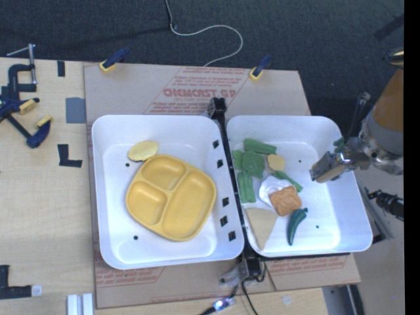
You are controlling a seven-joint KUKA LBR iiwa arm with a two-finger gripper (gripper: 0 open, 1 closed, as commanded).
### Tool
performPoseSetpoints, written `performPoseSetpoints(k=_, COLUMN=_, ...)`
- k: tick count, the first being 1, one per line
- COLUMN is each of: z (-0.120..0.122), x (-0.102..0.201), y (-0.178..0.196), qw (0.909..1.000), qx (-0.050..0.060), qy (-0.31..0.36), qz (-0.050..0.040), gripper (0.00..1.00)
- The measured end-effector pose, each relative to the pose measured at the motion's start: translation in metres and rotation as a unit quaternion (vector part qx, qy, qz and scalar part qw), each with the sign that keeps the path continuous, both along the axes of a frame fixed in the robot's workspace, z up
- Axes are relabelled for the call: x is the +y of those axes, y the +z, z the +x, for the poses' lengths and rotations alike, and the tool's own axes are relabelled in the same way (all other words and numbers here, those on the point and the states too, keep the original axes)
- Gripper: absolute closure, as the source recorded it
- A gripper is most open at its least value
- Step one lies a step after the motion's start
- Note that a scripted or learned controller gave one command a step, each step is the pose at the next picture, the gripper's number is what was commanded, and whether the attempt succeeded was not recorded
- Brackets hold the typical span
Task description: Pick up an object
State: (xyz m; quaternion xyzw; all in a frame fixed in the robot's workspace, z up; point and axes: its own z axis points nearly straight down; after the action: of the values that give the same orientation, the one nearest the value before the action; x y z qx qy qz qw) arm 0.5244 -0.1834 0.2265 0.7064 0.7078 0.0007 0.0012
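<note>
Tool (326, 170) near right bin's rim (363, 202)

Bare floor of right bin (331, 205) beside clustered toy food (272, 186).

I log white bins (105, 176), yellow divided tray (172, 197), dark green pepper (295, 224), orange-brown chunk (285, 200), light green pieces (248, 169).

Fixed overhead camera, slanted, both bins (105, 176)
</note>
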Motion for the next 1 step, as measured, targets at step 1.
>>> performPoseSetpoints(k=1, z=0.0498, x=0.0394, y=-0.0002, qw=1.0000, qx=0.001, qy=0.003, qz=0.0009, gripper=1.00)
